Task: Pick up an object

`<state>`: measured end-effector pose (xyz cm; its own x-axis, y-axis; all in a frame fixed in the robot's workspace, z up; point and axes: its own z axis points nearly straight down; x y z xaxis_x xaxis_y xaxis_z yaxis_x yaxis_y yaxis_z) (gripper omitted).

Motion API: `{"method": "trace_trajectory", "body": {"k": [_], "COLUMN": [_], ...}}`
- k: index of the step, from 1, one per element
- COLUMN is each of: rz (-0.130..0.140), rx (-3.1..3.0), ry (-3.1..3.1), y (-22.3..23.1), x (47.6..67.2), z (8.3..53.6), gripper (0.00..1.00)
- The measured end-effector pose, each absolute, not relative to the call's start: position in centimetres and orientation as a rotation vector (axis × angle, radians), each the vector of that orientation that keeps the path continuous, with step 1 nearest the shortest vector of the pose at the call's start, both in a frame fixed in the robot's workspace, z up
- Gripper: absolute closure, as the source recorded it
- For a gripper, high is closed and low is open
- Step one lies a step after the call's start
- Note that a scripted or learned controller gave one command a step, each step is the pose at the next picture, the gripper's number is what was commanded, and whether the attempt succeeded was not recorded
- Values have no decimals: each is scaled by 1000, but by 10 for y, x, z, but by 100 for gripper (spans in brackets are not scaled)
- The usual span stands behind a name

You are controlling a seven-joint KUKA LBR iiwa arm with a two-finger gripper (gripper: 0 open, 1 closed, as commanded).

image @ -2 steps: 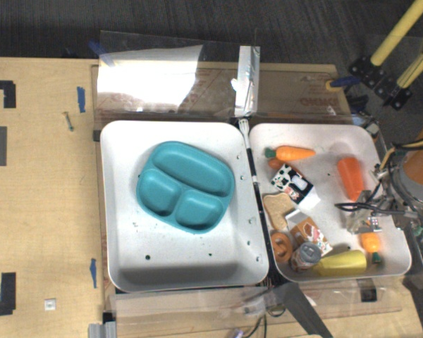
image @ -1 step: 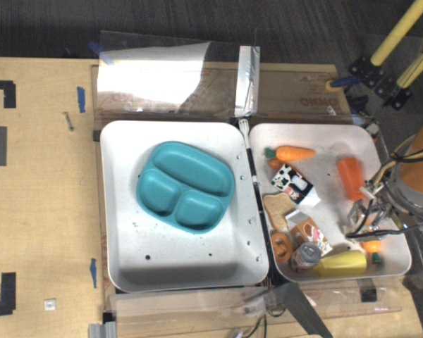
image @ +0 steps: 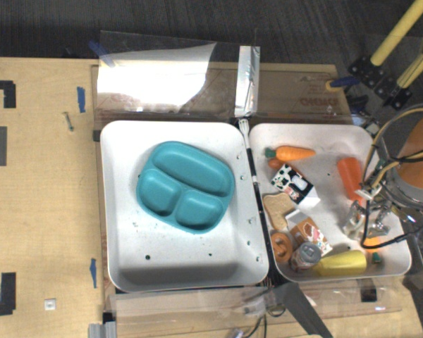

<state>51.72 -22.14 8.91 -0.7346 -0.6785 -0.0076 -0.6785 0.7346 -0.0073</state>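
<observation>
Over at three o'clock, the metal two-finger gripper (image: 362,220) hangs above the right shallow white bin (image: 324,134), beside a reddish-orange cylinder (image: 350,177), its grip impossible to tell.

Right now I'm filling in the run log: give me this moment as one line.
arm: over right bin | gripper: low beside orange carrot, nothing seen held | left bin: teal divided plate | pick: not yet done

Teal divided plate (image: 185,185), orange carrot (image: 293,153), black-and-white cow-patterned carton (image: 292,183), yellow banana (image: 342,263), white bins (image: 120,210)
</observation>
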Motion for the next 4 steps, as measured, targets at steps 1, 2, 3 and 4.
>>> {"method": "trace_trajectory", "body": {"k": [1,2,3,4], "rz": [-8,-11,-20,-19], "rx": [-1650,-2005,-2347,-2384], "ry": [2652,2408,2042,2033], "y": [-217,-197,-210,-197], "x": [507,531,491,534], "z": [90,89,91,215], "gripper": [100,100,100,100]}}
